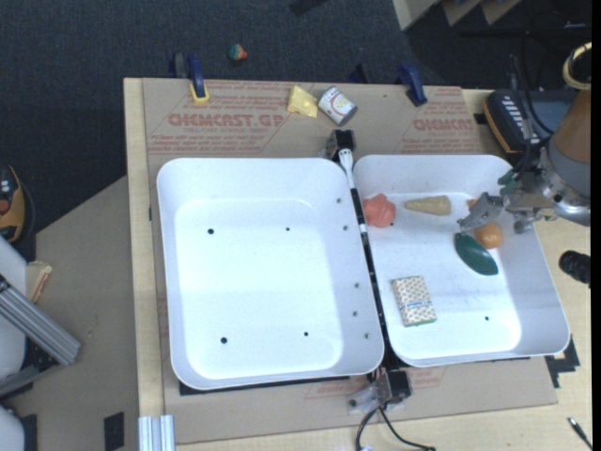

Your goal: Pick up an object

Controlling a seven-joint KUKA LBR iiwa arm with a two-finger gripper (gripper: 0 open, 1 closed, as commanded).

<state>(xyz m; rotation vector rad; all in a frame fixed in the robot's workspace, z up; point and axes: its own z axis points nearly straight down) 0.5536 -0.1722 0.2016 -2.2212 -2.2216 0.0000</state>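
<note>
The hand (481,216) sits low over the right bin (526,341), near its far right side, just above an orange object (489,238) and a dark green object (476,254). Whether its fingers are apart or together cannot be told. Also in that bin: a pink object (379,210), a tan cone (428,205) and a patterned block (412,301).

I count 2 white bins: left bin (188,191), right bin (535,294). In the right bin I count 5 items: 1 pink lump (379,210), 1 tan cone (428,206), 1 orange piece (489,238), 1 green oval (476,254), 1 patterned packet (413,301).
</note>
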